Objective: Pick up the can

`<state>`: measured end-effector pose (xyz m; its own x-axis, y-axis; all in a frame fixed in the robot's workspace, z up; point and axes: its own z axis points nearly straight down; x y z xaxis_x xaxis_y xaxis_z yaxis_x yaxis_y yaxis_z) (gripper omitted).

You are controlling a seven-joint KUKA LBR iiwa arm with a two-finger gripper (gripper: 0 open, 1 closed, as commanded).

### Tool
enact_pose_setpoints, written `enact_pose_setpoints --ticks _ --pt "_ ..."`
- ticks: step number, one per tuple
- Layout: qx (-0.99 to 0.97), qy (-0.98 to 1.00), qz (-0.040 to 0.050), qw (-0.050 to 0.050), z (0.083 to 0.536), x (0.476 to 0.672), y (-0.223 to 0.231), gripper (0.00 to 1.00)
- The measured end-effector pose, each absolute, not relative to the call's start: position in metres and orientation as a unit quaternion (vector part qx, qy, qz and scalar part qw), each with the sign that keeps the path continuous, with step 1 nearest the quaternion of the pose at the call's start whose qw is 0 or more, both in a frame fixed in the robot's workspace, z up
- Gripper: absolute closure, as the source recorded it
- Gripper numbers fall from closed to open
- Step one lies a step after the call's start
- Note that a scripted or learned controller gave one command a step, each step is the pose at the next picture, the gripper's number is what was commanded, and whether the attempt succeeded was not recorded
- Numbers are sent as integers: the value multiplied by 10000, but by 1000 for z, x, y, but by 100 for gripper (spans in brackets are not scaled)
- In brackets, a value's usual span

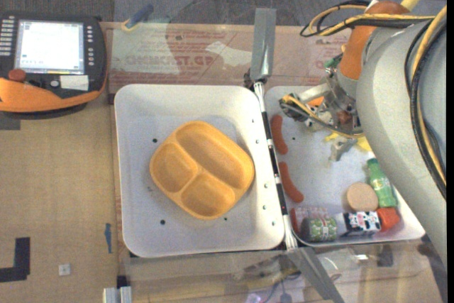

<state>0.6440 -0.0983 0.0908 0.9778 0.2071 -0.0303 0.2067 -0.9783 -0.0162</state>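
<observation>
The can (320, 228), dark green with a pale label, lies on its side along the front wall of the right bin (312, 177). My gripper (338, 144) hangs over the back half of that bin, well behind the can and apart from it, with yellow cables around the wrist. Nothing shows between the gripper and the can except bare bin floor. The grey arm covers the bin's right side.
Two red sausages (279, 135) (289, 183) lie by the right bin's left wall. A tan disc (362, 196), a green bottle (381, 183) and a black-and-white carton (362, 221) crowd the can's right. An orange divided plate (202, 168) sits in the left bin (135, 152).
</observation>
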Motion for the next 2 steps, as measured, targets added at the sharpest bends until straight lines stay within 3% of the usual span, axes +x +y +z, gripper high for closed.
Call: enact_pose_setpoints --ticks 1,2 --pt "-9941 -1082 13 20 100 651 -95 100" --pt "-9950 -995 16 15 183 548 -118 100"
